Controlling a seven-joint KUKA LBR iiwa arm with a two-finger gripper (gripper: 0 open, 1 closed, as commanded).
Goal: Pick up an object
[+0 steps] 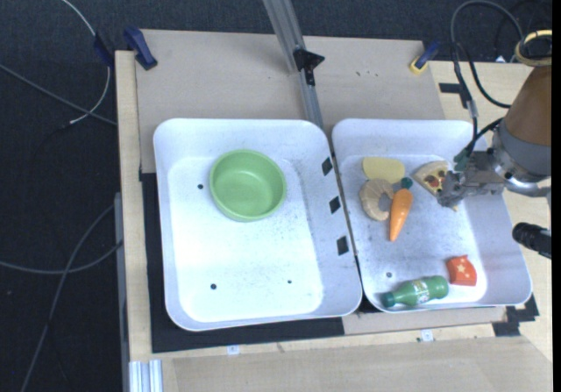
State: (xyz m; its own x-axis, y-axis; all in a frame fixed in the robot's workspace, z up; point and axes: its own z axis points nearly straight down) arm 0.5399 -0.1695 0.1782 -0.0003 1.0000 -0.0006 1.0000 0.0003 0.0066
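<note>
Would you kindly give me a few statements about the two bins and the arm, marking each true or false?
1. The green bowl sits in the left bin. True.
2. The carrot lies in the left bin. False: it lies in the right bin.
3. The green bottle stands upright. False: it lies on its side near the front rim.
4. The hand is over the right bin, beside the pizza slice. True.
</note>
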